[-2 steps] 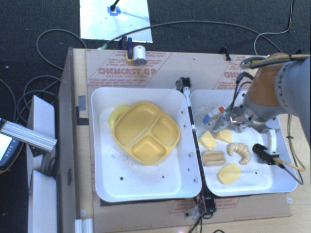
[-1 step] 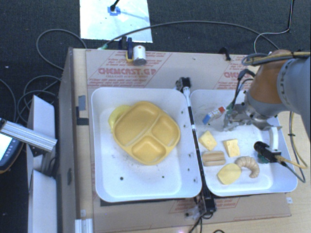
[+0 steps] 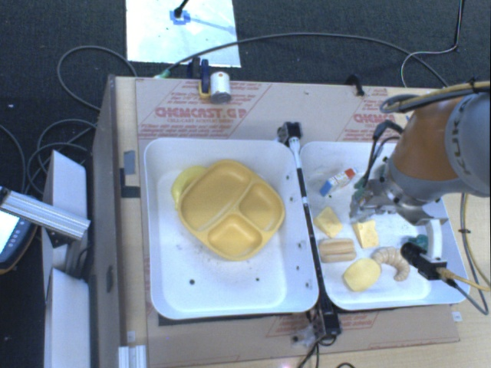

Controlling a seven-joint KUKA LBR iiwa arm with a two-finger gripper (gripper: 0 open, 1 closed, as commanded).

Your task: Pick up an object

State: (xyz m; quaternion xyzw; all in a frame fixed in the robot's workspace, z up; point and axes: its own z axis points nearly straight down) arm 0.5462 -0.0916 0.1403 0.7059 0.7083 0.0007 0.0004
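The right bin [image 3: 330, 156] holds several small objects: a cheese wedge [image 3: 329, 221], a second yellow cheese piece [image 3: 367, 234], a tan bread-like roll [image 3: 337, 249], a round yellow lemon-like piece [image 3: 361, 274], a pale croissant-shaped piece [image 3: 393, 261] and a small red, white and blue tube [image 3: 337, 181]. My gripper [image 3: 364, 205] hangs low in this bin, just above and beside the second cheese piece. Nothing shows between its fingers.
The left bin [image 3: 165, 282] carries a yellow divided plate [image 3: 230, 207] lying over another yellow dish. A black divider bar [image 3: 303, 198] runs between the bins. My grey arm [image 3: 441, 152] with its orange band covers the right bin's far right part. Cables lie around the bench.
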